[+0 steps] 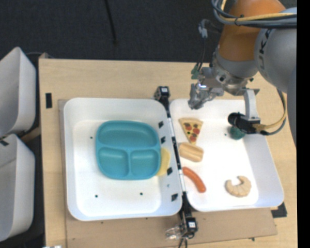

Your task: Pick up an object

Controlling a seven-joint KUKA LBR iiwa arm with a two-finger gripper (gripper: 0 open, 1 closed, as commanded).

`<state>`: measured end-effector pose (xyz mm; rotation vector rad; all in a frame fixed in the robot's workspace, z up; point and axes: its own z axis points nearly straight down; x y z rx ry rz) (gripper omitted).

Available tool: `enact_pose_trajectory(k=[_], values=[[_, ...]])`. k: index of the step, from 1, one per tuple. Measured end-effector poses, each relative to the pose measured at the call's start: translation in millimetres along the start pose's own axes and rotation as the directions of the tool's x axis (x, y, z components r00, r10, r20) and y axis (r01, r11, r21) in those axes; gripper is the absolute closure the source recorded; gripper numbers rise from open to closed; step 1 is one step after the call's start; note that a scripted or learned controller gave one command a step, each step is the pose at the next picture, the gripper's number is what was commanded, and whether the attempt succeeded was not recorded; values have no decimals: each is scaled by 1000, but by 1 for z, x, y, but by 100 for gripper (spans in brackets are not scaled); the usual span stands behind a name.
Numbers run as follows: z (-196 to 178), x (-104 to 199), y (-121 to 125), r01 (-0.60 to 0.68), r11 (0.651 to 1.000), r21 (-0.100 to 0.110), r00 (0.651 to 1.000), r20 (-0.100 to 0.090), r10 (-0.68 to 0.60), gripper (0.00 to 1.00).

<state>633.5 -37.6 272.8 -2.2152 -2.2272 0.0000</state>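
Reaches in from three o'clock, orange-banded wrist bent downward, gripper (195,101) hanging over the right bin's (266,159) eleven o'clock corner. Cannot tell whether open or closed; nothing visibly held. Lying below, at six o'clock of the gripper: pizza slice (191,129), then bread roll (190,152), then sausage (194,179). Croissant (238,186) toward five o'clock. Teal plate (127,150) resting in the left bin (75,190).
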Motion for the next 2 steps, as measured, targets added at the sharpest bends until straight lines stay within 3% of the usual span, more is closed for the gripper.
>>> enact_pose_trajectory(k=[1, 2], values=[[3, 44, -7, 1, 1000, 0, 1000, 0, -1, 100], [16, 90, -30, 0, 1000, 1, 1000, -1, 0, 100]])
